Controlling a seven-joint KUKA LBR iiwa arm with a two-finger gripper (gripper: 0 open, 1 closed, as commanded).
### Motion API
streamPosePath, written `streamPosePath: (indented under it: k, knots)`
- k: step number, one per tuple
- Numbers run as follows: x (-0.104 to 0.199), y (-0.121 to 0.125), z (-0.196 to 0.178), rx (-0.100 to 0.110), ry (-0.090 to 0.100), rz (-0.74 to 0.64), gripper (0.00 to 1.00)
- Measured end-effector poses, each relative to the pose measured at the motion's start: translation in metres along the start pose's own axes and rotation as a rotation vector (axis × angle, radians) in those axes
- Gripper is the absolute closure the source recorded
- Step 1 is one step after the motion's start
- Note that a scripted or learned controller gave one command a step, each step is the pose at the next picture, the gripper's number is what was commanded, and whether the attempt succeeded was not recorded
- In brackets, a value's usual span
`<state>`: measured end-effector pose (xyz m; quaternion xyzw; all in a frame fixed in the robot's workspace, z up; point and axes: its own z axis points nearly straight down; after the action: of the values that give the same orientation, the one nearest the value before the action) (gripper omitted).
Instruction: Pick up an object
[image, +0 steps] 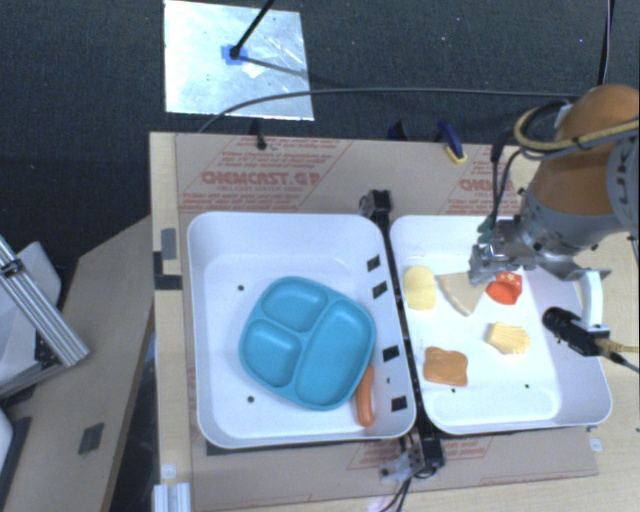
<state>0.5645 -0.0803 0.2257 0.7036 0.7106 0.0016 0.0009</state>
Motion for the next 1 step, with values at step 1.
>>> streamPosePath:
  k: [1]
  knots:
    - [0.0621,0.0022,-0.006,0.001,0.001,-0.001,1.0]
